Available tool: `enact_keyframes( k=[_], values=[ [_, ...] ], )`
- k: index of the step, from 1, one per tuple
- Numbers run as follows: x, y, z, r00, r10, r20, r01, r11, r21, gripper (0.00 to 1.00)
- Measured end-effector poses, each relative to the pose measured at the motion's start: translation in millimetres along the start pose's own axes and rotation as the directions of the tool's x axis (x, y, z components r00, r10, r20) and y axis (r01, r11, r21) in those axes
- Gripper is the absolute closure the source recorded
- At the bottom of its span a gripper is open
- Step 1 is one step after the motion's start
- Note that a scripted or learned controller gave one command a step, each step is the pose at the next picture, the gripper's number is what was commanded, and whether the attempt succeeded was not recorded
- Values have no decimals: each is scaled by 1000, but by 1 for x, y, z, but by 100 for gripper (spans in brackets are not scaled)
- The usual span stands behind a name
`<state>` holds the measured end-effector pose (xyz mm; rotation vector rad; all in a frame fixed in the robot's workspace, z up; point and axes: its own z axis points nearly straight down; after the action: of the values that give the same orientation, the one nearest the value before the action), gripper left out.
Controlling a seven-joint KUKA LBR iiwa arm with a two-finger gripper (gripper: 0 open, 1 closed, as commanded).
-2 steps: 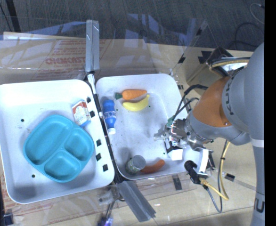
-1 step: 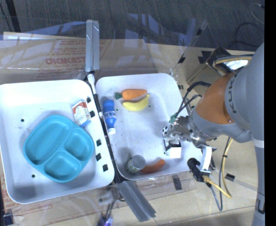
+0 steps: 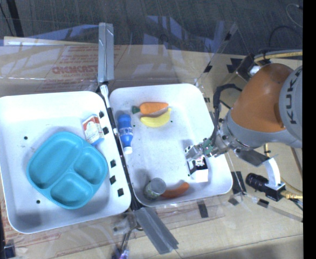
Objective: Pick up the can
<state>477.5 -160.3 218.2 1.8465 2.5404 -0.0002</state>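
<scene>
Can [image 3: 155,188] at near rim, end effector [image 3: 199,158] low beside it.

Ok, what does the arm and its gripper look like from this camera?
The arm has a rounded orange band over grey housing, with part of the black KUKA lettering at the right. Black cables loop beside it. The gripper is a small black-and-white assembly with metal parts.

Left bin [image 3: 18,117] holds a blue tray [image 3: 66,169] and carton [image 3: 92,128]. Right bin [image 3: 147,93] holds a bottle [image 3: 125,133], carrot [image 3: 152,107], banana [image 3: 156,119] and sausage [image 3: 175,190].
</scene>
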Motion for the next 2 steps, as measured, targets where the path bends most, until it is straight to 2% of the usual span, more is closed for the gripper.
enact_keyframes(
  k=[1,2],
  values=[
    [54,71,-109,975,221,-1,-221,975,0,100],
    [106,102,-48,869,496,0,-495,869,9,100]
  ],
)
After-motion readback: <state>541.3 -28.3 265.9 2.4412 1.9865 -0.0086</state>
